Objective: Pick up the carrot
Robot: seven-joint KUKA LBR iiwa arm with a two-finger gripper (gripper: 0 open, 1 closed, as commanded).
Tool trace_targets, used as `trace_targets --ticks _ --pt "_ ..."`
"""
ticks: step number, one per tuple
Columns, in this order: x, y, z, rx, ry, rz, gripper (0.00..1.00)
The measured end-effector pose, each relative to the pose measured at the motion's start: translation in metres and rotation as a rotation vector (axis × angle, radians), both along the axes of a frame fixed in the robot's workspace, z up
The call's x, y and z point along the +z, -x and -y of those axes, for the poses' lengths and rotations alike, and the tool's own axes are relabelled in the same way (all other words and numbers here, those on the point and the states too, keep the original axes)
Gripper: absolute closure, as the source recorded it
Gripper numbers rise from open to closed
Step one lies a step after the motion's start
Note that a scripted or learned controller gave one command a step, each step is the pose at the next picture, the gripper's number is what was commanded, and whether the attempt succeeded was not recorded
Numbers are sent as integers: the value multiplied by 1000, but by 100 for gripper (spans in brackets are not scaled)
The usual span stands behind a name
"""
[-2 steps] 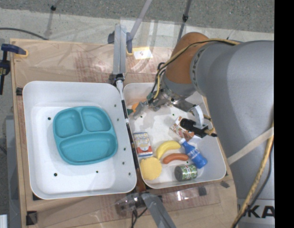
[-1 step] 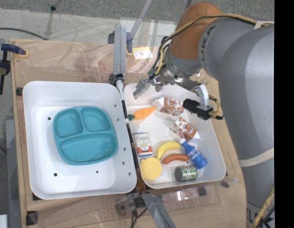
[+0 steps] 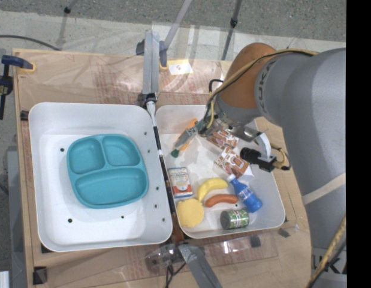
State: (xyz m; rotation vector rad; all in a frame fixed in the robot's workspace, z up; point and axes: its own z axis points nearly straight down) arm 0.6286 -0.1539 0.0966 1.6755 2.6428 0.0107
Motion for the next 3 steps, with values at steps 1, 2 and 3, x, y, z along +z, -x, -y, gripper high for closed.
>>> trace_targets --ticks 1,2,3 --pt "15 -2 2 0 1 5 100" --pt "115 47 -50 -253 -2 -13 100" --pt "115 47 -50 -253 -2 -14 0"
